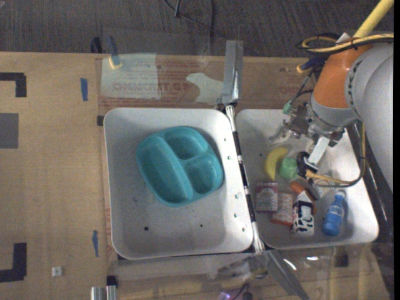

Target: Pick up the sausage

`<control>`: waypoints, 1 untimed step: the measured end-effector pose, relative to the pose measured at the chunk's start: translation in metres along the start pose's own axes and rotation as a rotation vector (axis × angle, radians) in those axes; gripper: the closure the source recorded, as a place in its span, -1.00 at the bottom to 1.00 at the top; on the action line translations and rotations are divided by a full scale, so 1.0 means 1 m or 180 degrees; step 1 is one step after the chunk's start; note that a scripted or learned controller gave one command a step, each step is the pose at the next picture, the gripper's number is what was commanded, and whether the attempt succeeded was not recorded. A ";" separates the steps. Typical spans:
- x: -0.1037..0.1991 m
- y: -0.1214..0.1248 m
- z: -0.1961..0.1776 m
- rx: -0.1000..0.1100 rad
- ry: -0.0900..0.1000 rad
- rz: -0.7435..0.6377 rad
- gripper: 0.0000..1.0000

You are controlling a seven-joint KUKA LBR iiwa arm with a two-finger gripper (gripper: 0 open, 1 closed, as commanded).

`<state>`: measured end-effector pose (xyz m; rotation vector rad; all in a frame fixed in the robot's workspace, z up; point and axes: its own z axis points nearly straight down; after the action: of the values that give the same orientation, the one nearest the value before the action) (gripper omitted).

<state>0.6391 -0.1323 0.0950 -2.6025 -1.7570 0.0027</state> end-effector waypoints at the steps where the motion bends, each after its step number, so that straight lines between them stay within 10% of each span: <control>1: -0.038 0.048 0.007 0.0059 0.0045 0.0209 -1.00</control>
<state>0.6691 -0.1858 0.0883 -2.6393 -1.6581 0.0006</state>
